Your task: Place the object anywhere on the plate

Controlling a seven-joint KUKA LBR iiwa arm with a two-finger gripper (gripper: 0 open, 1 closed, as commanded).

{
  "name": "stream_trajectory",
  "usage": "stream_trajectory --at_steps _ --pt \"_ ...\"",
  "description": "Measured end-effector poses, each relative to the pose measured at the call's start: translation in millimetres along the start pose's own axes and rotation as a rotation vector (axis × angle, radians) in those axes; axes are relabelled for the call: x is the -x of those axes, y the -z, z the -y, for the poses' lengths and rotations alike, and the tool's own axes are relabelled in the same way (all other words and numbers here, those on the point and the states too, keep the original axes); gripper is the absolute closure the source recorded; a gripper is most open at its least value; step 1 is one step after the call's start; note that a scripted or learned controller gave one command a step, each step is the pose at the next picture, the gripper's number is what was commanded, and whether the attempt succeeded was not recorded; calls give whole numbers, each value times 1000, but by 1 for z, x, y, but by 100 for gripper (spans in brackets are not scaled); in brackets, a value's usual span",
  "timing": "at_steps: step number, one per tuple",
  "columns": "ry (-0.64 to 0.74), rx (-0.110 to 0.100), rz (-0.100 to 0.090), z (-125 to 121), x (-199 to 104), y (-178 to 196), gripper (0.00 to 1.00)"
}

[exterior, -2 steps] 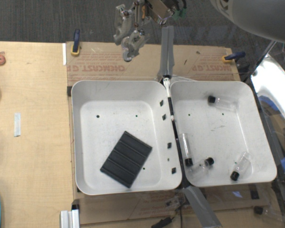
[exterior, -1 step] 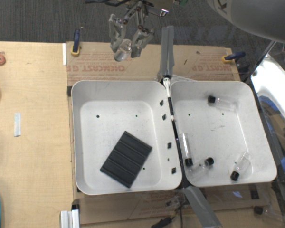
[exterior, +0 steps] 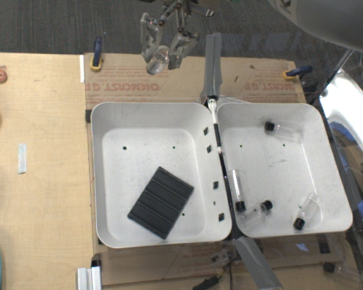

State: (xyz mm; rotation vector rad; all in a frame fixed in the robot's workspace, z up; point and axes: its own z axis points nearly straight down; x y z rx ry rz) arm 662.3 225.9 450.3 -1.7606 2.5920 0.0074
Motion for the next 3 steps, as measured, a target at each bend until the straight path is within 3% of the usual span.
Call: stream_trajectory --at_steps 3 --pt "-20 -1 15 7 -2 26 100"
